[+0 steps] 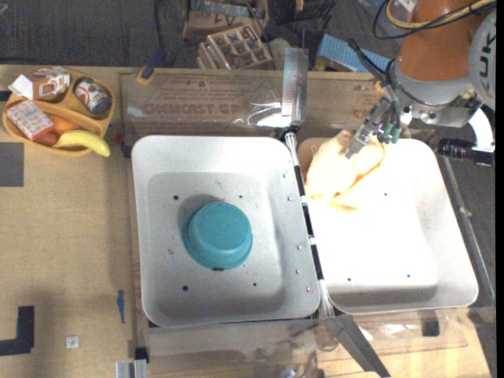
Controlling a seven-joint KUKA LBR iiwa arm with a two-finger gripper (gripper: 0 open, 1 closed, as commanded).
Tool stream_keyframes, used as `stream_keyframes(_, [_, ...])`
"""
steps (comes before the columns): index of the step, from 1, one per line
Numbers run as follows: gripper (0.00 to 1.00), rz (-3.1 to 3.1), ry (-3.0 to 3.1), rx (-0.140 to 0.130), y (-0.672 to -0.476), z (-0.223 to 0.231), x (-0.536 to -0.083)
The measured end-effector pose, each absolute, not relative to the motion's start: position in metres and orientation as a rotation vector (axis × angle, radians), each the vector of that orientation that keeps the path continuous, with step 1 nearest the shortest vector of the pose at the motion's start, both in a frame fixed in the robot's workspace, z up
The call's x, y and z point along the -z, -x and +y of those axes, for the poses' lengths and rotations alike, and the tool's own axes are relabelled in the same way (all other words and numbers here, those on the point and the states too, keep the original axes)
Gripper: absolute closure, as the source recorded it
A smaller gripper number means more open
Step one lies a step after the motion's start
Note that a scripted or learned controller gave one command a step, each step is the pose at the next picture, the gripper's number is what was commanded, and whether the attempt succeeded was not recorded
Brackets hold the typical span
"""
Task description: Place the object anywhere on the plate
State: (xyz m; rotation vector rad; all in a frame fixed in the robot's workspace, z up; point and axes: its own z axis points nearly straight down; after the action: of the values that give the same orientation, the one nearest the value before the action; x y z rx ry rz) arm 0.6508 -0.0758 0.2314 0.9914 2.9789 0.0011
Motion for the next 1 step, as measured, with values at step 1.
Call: stream_keyframes(1, [1.0, 3.115, -0.382, -0.002, -0.6364, -0.0236, -0.2232])
